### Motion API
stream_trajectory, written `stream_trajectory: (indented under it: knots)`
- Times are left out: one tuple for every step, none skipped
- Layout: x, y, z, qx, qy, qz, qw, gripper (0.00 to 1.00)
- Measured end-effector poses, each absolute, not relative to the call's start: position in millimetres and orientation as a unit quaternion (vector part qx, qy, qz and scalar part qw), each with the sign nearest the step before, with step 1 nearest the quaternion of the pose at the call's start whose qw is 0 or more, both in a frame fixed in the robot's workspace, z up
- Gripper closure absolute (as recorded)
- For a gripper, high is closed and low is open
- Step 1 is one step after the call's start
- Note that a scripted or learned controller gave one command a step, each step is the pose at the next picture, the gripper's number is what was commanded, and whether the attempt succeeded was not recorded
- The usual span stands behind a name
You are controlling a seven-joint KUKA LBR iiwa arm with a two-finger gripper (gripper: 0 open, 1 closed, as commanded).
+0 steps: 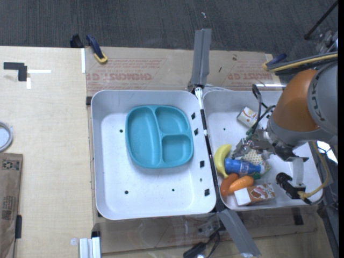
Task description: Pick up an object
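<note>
The right bin (226, 107) holds a pile of small objects along its near side. A yellow banana (221, 159) lies at the pile's left, a blue bottle (244, 167) lies across the middle, and an orange carrot (236, 183) sits below it. A small red and white box (257, 193) rests at the near edge, and a small white carton (247, 115) sits apart at the back. My gripper (251, 145) hangs low over the pile, just above the blue bottle, beside a pale netted object (251, 156).
The left bin (107, 160) carries a teal divided plate (159, 136). A grey post (201, 58) stands behind the seam between the bins. A blue and yellow clamp (95, 49) lies on the bench at the back left. The arm's orange band (300, 101) covers the right bin's far right.
</note>
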State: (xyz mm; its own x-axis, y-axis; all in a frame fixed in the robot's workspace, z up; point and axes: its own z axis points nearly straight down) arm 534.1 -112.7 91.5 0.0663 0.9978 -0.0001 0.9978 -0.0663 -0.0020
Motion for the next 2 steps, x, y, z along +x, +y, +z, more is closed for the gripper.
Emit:
stream_trajectory:
  knots:
    - [534.2,-114.2,100.4,-0.732,-0.682,0.0010,0.000,1.00]
    - [534.2,-114.2,100.4,-0.731,-0.682,0.0011,0.001,0.00]
